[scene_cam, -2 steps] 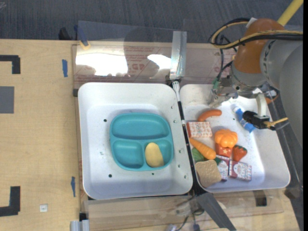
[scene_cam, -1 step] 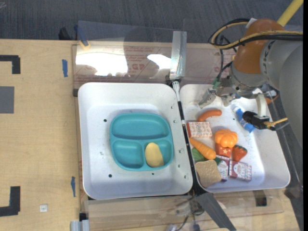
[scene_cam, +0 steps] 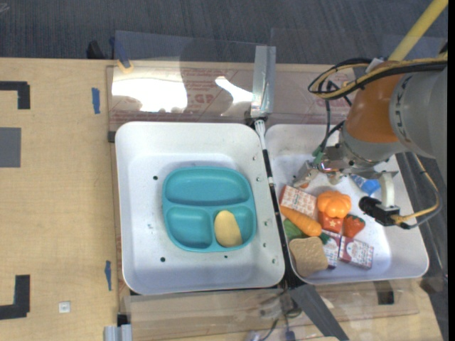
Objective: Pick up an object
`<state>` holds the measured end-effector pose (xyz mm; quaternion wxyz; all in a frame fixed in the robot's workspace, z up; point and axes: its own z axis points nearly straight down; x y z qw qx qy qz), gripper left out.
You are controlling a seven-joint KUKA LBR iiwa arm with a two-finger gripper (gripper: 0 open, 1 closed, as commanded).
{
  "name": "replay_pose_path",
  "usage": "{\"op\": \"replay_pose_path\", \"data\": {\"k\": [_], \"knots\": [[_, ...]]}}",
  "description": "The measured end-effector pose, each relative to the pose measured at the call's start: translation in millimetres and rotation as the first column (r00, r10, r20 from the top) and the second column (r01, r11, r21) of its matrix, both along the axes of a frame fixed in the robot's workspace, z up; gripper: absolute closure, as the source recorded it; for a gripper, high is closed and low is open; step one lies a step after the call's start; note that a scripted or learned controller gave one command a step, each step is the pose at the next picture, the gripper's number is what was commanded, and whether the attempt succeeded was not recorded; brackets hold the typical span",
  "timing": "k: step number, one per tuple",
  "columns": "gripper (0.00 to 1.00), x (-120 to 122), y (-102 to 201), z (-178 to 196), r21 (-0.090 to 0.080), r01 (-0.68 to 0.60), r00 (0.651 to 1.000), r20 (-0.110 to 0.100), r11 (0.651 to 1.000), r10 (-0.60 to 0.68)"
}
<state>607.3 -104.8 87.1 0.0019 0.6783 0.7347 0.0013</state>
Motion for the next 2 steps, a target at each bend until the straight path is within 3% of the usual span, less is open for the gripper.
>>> {"op": "replay_pose_path", "data": {"k": [1, 2], "knots": [[0.00, -70, -45, 1, -0.003, -0.080, 0.997, -0.001, 0.997, 0.080], [1.00, -68, -44, 11, -0.003, -0.080, 0.997, 0.005, 0.997, 0.080]]}}
